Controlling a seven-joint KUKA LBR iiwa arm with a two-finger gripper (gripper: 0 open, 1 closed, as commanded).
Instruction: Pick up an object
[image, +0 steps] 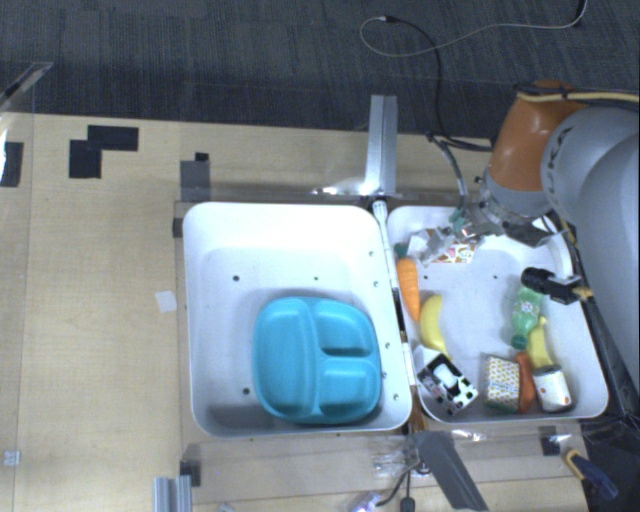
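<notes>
Bins sit side by side on a pale wooden bench, seen from above at a slant. The left bin (215, 300) holds a blue divided plate (318, 358) lying flat toward its near side.

Taking the steel divider post (383, 140) between the bins as landmark: the right bin (600, 385) lies to its right and nearer the viewer. Just right of the dividing wall below the post lies an orange carrot (407, 286), its long axis running away from the viewer, roughly parallel to the wall, thick end toward the post. Beside its near end lies a yellow banana (431, 322), long axis also near-to-far, slightly curved. Nearer still sits a small black-and-white object (446, 385). Farther right of the post are a green bottle (527, 312), a patterned box (502, 378), a white cup (553, 388) and a second small yellow piece (540, 346).

The grey arm with its orange band (525, 140) comes in from the right. Its gripper (462, 228) reaches down at the far edge of the right bin, above a crumpled patterned packet (448, 250). Whether the gripper is parted or closed cannot be made out.
</notes>
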